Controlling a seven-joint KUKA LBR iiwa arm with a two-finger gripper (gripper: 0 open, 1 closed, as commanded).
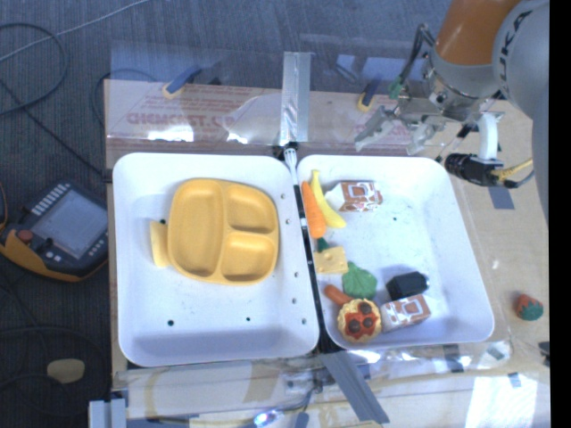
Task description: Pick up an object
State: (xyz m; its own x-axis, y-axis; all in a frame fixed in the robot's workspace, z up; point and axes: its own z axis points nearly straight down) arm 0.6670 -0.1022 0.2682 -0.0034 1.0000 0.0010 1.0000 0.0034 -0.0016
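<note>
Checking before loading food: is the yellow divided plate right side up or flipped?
Right side up: the yellow plate in the left bin shows its sunken compartments facing upward.

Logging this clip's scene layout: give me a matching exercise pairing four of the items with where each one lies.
Things:
1. yellow divided plate
2. banana
3. black block
4. pizza slice toy

Places:
A. right bin, front edge, near the divider
B. left bin, middle
C. right bin, back left, beside a carrot
D. right bin, front half, behind a small red and white box

Pairs: 1-B, 2-C, 3-D, 4-A
</note>
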